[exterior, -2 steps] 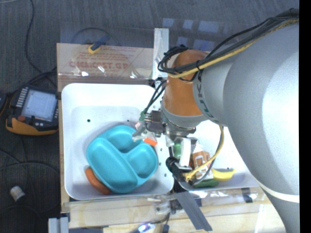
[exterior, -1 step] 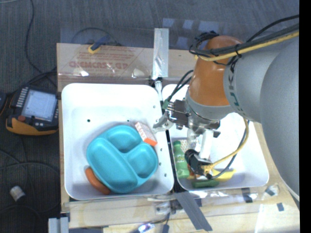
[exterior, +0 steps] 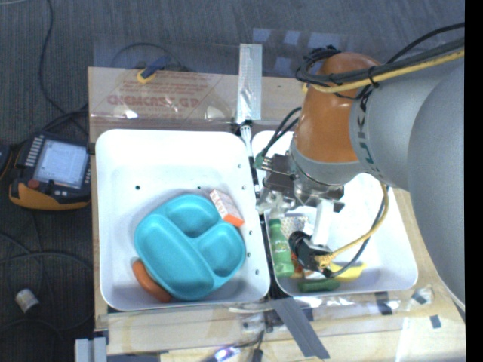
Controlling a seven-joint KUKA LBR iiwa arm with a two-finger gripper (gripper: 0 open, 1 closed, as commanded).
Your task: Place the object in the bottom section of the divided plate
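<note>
We see the teal divided plate (exterior: 190,245) in the left bin (exterior: 121,164), lower centre of frame, its sections bare; an orange item (exterior: 143,276) peeks from under its lower-left rim. The gripper (exterior: 302,202) hangs over the right bin (exterior: 396,259), above a green bottle (exterior: 281,249) and other clutter. We cannot tell its grip state or which object is the target. We judge nothing placed yet; pick and transfer remain.
</note>
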